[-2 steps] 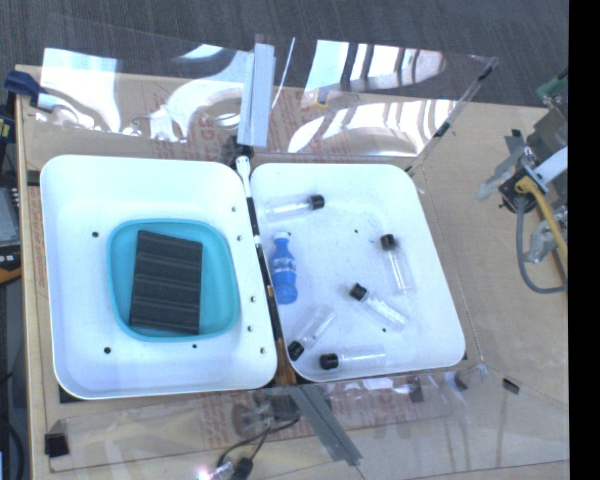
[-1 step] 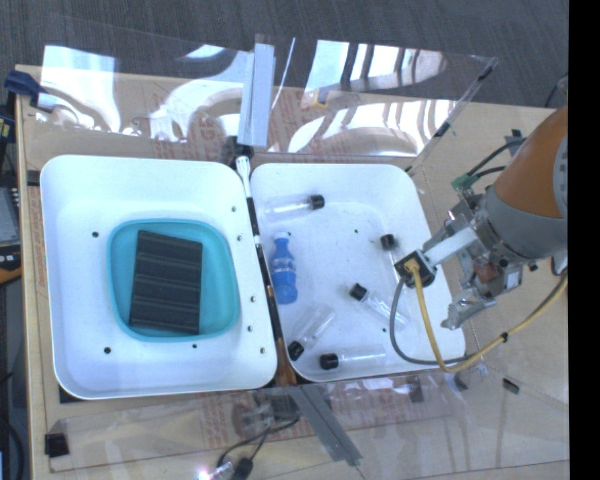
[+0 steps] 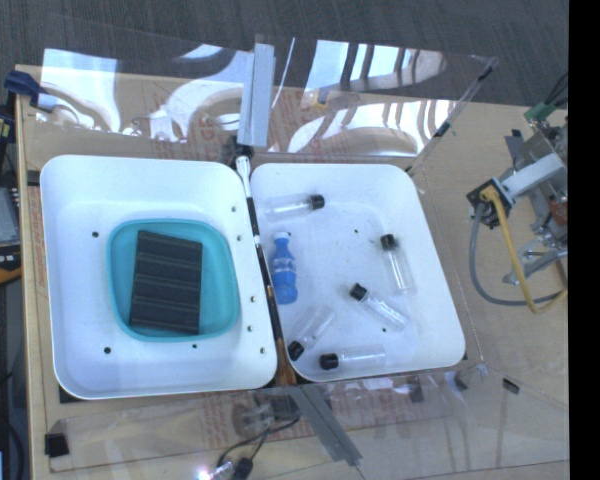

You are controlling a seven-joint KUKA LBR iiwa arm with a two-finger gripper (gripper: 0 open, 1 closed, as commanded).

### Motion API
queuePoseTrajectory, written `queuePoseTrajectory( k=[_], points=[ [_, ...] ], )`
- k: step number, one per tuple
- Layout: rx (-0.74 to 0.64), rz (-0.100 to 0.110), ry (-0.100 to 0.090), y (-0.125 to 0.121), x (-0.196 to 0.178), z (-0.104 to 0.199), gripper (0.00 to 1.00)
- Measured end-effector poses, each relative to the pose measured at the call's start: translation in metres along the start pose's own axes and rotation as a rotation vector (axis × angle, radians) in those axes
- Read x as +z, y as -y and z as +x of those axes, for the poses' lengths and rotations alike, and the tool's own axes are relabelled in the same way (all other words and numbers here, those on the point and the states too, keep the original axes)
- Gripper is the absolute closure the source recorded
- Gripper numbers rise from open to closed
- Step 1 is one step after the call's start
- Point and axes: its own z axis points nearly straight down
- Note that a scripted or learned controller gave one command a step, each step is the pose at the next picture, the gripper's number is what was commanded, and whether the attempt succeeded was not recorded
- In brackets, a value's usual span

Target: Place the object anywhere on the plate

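L bin (image 3: pixel 68 200) holds a teal plate (image 3: pixel 121 260), left of the blue bottle (image 3: pixel 282 268) and across the two bin walls from it. A dark ribbed block (image 3: pixel 167 281) lies flat on the plate, well inside its rim w/ teal showing all round.

R bin (image 3: pixel 436 303) holds the bottle, hard against its left wall, plus five clear black-capped vials:
- one (image 3: pixel 293 206) just above the bottle
- two (image 3: pixel 395 265) (image 3: pixel 380 308) to its right
- two (image 3: pixel 310 330) (image 3: pixel 352 356) below it (near the bin's lower rim)

The bin floor directly right of the bottle is bare.

Gripper (image 3: pixel 542 238) sits far right of the bottle, outside the R bin over the bench; can't tell if it's open or closed.
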Motion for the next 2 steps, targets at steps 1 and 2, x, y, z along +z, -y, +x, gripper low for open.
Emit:
queuePoseTrajectory(
  k=[1,2],
  points=[
    [0.001,0.001,0.001,-0.0005,-0.0367,-0.0003,0.00],
    [-0.001,0.004,0.002,0.0008,-0.0358,0.0006,0.00]
  ],
)
